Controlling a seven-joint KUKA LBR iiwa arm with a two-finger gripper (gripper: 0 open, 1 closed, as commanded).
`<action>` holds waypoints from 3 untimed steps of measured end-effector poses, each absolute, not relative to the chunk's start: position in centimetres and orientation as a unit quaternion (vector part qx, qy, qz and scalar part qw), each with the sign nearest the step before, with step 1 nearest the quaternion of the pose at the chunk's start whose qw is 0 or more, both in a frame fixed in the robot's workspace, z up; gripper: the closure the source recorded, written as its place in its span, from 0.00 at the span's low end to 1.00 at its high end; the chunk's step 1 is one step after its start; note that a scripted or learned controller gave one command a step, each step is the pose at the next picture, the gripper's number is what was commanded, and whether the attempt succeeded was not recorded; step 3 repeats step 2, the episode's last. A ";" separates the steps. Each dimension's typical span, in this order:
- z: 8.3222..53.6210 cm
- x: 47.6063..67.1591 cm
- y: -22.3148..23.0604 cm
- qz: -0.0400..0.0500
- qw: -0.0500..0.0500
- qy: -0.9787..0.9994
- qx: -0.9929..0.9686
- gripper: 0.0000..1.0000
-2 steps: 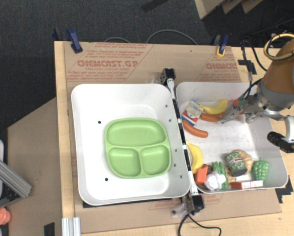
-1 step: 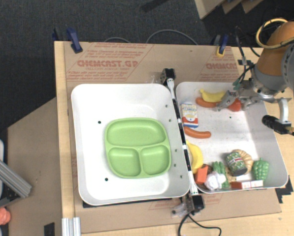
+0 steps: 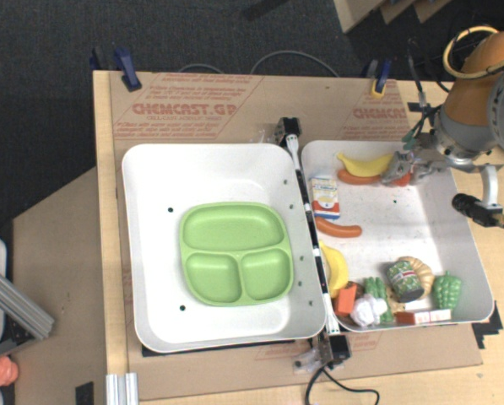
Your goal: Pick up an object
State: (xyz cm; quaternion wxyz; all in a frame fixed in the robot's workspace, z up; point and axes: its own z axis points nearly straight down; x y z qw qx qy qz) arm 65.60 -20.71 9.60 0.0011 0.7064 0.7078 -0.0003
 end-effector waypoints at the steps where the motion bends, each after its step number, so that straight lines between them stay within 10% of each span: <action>1: 18.4 66.3 -12.0 0.003 0.003 0.710 0.704 1.00; 3: 19.8 63.2 -6.2 0.000 -0.002 0.709 0.705 1.00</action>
